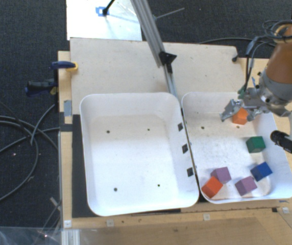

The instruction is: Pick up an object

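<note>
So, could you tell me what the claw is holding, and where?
The claw sits at an orange block, apparently against its upper side, but whether it actually grips it cannot be told.

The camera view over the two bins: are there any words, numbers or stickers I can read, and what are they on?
None can be read.
The small black tabs along the divide between the two shallow white plastic bins carry no legible marks.
The coloured blocks, such as the green cube and the blue cube, have plain faces.
The grey and orange arm shows no readable label.
</note>
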Motion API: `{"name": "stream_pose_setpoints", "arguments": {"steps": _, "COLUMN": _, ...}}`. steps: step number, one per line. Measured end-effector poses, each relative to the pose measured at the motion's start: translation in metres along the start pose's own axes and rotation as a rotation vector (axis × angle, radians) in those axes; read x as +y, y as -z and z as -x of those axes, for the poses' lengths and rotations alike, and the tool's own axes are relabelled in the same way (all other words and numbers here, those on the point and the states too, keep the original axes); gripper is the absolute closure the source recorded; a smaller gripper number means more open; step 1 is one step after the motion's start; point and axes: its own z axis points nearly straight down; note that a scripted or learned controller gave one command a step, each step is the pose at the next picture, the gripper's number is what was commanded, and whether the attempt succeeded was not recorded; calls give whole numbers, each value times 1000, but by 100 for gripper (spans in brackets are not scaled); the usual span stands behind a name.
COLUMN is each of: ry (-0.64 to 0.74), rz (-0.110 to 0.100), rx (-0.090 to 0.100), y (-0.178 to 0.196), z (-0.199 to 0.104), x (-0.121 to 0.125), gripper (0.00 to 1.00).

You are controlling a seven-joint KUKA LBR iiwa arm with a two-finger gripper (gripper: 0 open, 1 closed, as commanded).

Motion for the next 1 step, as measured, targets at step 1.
{"name": "stream_pose_setpoints", "arguments": {"steps": 1, "ry": 6, "rz": -8, "rx": 3, "y": -24, "z": -65, "x": -72, "gripper": 0}}
